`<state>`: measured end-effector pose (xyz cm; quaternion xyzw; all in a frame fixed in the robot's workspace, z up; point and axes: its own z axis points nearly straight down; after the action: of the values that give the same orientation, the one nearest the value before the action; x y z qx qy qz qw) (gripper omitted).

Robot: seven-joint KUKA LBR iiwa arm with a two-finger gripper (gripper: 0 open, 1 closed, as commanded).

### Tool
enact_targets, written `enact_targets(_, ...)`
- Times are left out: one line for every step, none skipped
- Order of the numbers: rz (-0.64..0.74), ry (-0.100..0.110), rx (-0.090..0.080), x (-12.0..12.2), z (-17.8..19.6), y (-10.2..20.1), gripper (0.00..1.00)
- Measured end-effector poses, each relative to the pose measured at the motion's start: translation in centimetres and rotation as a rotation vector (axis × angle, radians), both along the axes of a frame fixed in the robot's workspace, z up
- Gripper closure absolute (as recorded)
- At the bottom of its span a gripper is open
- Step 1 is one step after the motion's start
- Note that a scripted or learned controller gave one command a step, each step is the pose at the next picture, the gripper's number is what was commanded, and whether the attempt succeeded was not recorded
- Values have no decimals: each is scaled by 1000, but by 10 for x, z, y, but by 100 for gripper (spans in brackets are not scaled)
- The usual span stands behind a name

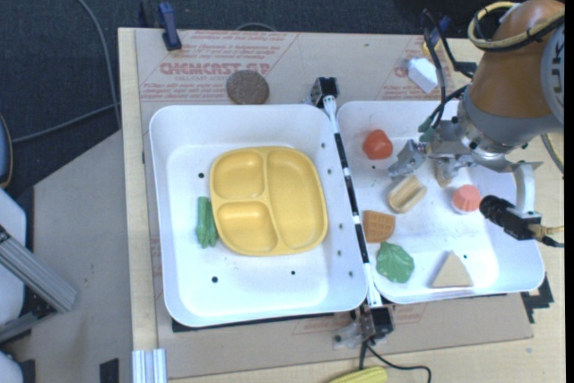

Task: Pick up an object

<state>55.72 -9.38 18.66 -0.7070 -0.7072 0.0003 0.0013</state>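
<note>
Nearest the lens, along the tabletop's (260,49) front edge: a yellow cable end (363,375) and a small black clamp (375,323) at the seam between the 2 bins. Just behind, in the right bin (529,269): a green leafy piece (395,263) and a tan wedge (451,272) along the front wall, an orange cracker-like square (378,225) by the divider, a tan bread roll (406,193) mid-bin, a pink round piece (465,198) to its right, a red pepper-like piece (378,143) toward the back. In the left bin (170,193): a yellow 3-compartment plate (267,199), all compartments bare, with a green pod (206,221) lying just beside its left rim. Outside the bins, a brown disc (247,87) on the cardboard at the back.

Task apparently unstarted: nothing lifted, all 6 candidates in the right bin resting on its floor. Gripper (429,152) low over the right bin, just above and behind the bread roll; jaws blurred against the wrist hardware, so opening impossible to tell, and no object visible between them. Left to do, by the look of it: settle on a target, probably the roll, close, and lift.
</note>
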Motion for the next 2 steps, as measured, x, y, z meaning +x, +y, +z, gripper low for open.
enact_targets(-1,-2,-1,9,-102,-10,0)
enact_targets(-2,-4,-1,9,-92,-10,100)
